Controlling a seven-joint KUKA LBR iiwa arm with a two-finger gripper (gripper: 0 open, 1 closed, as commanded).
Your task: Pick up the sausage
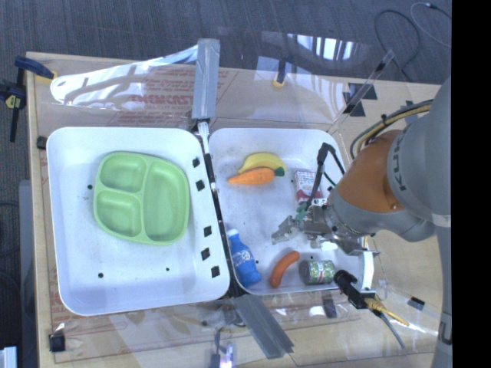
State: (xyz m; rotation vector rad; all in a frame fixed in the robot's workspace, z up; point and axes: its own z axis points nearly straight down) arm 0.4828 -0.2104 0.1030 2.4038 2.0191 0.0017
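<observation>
The tabletop [115, 90] carries two shallow white bins side by side. The left bin [69, 205] contains a green divided plate [143, 198]. The right bin [253, 140] contains the remaining items. The sausage [283, 268] lies near that bin's front edge, tilted, between a blue bottle [242, 257] on its left and a small green can [317, 271] on its right (it touches neither, as far as can be seen). A banana [263, 160] and a carrot [252, 177] lie together toward the bin's back. A red-and-white packet [307, 186] lies beside the arm. The arm [399, 190] reaches in from the right; its tool [301, 225] hangs above the bin floor, just behind the sausage and apart from it. Whether the tool's fingers stand apart or together cannot be told, and nothing is seen between them.
</observation>
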